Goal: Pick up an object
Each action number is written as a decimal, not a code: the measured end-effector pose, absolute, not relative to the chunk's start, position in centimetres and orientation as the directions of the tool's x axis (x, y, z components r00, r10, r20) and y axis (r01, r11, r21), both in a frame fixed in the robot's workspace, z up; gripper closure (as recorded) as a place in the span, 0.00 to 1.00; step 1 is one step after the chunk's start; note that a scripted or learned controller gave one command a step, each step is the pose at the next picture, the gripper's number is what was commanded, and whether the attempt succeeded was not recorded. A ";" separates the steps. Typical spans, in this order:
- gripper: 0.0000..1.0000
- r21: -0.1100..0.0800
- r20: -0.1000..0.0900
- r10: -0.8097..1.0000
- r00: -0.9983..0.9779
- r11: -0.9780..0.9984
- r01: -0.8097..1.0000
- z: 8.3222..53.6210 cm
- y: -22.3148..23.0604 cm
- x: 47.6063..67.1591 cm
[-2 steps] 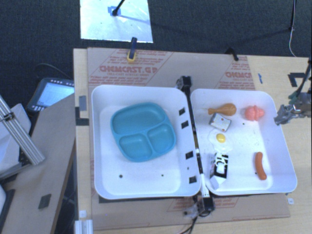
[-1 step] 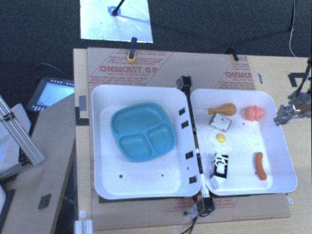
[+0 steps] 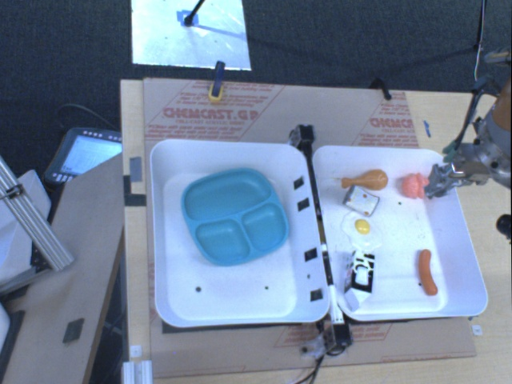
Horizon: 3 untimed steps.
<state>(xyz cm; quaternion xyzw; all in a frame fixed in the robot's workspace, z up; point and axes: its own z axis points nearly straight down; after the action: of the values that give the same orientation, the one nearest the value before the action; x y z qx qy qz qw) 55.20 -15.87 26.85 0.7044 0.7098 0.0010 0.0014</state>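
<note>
Bench: my landmark is the right bin; the cardboard-covered bench top lies under it and its twin.
Left bin: just beside the right bin, sharing the black centre divider, and holding a blue sectioned plate near its middle.
Sausage: in the right bin's near right part, well apart from the rest.
Drumstick: far part of the right bin, toward its left wall.
Black-and-white packet: near left corner of the right bin, close to the divider.
Pink lump: far right part of the right bin, just left of my gripper; I cannot tell if they touch.
Silver packet: just below the drumstick.
Fried egg: just below the silver packet.
My arm: it comes in over the right bin's far right rim.
My gripper: low at that rim beside the pink lump; I cannot tell how far it is open, and I see nothing held in it.
</note>
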 end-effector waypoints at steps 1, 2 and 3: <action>1.00 0.003 0.001 1.000 -0.010 0.010 1.000 27.1 -10.9 56.4; 1.00 0.003 0.001 1.000 -0.011 0.011 1.000 27.2 -5.0 56.9; 1.00 0.003 0.002 1.000 -0.010 0.010 1.000 26.9 0.3 58.3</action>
<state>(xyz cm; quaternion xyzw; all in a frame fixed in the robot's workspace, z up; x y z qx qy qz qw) 58.34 0.26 26.87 0.7035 0.7107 0.0017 0.0005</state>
